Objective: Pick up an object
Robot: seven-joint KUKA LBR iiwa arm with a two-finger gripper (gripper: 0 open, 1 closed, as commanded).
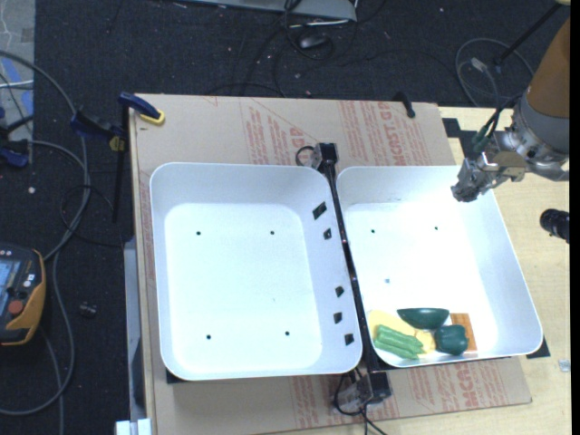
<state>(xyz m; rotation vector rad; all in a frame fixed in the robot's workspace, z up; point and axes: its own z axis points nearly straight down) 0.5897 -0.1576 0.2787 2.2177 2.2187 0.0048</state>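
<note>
Camera view: gripper (pixel 470 188), grip state unclear, above right bin's (pixel 507 270) far edge; objects (pixel 424 331) near.

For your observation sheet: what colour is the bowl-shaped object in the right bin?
Dark green bowl, camera view.

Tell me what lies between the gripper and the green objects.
Bare white floor of the right bin separates the gripper from the green objects, per the camera view.

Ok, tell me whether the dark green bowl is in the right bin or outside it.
In. The dark green bowl sits inside the right bin, near its front edge, beside the light green object and teal object.
</note>
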